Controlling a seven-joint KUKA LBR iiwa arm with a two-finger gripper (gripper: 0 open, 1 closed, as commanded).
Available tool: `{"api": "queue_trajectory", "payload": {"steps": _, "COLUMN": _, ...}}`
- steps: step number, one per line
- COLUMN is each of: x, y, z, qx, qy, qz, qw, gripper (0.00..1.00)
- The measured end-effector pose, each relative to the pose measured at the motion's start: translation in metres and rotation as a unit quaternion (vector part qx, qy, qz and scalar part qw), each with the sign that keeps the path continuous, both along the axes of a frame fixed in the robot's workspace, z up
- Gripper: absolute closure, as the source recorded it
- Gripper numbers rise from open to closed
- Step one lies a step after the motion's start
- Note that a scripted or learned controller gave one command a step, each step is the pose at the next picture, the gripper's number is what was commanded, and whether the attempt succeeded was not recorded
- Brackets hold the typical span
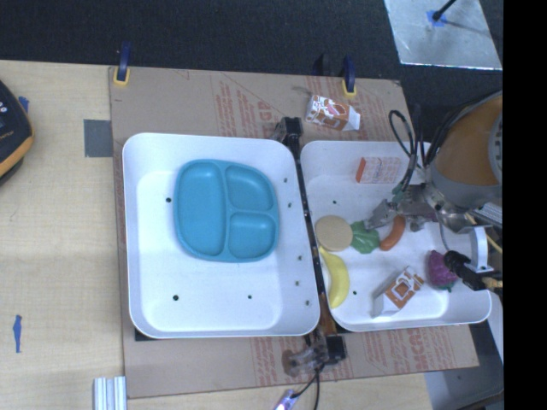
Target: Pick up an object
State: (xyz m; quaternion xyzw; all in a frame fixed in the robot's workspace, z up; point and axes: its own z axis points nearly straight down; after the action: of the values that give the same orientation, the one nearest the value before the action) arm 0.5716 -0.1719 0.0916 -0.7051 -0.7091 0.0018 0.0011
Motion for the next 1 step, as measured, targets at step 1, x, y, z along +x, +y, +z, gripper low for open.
{"api": "queue_trajectory", "payload": {"steps": 1, "x": 0.0, "y": -0.0011, "z": 0.0104, "qx": -0.0008, "qy": 0.001, "qz": 0.002, "qw": 1.0, "gripper": 1.0}}
